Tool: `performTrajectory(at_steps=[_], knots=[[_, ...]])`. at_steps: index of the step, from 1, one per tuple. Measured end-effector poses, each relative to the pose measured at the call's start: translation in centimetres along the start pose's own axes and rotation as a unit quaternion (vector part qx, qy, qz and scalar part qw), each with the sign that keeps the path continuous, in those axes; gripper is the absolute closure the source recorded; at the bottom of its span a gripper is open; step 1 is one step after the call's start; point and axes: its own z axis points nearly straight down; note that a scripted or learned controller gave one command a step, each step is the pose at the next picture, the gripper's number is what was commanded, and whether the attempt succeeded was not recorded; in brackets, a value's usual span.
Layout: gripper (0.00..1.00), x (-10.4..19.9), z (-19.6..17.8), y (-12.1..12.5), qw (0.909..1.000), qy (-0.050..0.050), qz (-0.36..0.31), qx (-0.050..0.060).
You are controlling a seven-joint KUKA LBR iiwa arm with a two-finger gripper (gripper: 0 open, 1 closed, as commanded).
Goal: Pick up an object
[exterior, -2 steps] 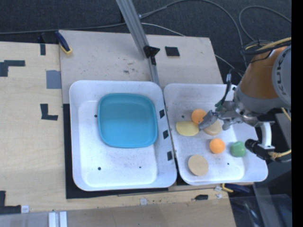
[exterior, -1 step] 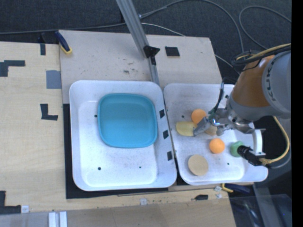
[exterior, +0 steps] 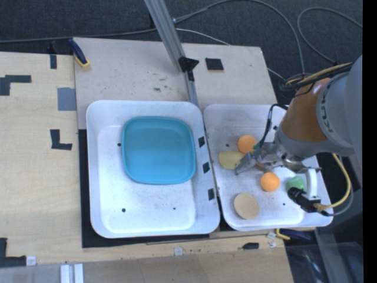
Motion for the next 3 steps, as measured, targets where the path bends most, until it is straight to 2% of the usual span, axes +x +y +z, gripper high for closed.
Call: performTrajectory(at_steps=[1, 2, 3], knots=[[1.00, -0.1, -1.2, 0.1, 1.0000, -0.001, 0.000, -0.002], [1.00, 0.9, -6.4, -0.1, 1.0000, 0.000, 0.000, -0.002], [1.00, 0.4, -10.7, -0.1, 1.0000, 0.000, 0.000, -0.001]])
